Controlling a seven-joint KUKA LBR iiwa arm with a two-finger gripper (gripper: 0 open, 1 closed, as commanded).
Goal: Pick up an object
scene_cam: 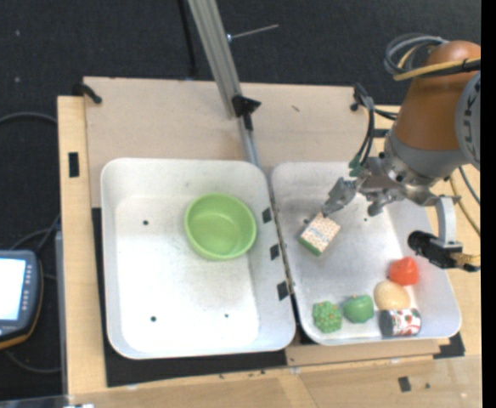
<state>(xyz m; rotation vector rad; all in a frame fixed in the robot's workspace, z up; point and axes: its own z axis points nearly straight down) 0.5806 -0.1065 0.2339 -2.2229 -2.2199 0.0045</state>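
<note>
You have the counter point(163, 121) carrying two shallow white bins side by side, a layout that gives the arm point(431, 117) a clear reach in from the right. The left bin point(146, 313) holds just one thing, a green bowl point(221, 225) sitting upright near its middle. The right bin point(354, 189) holds everything else: a small box point(319, 233) lying tilted near the divider, and, bunched along the near edge, a bumpy green piece point(327, 315), a smoother green piece point(359, 308), a pale egg-like piece point(391, 294), a red piece point(404, 271) and a red-and-white can point(399, 321). Your pincer point(340, 196) hangs over the right bin just above and beside the box, which looks like the object chosen for the pick; it stands apart from the crowded corner, so I judge it the easier target. The fingers look spread with nothing between them, and the box lies on the bin floor, not yet gripped.
</note>
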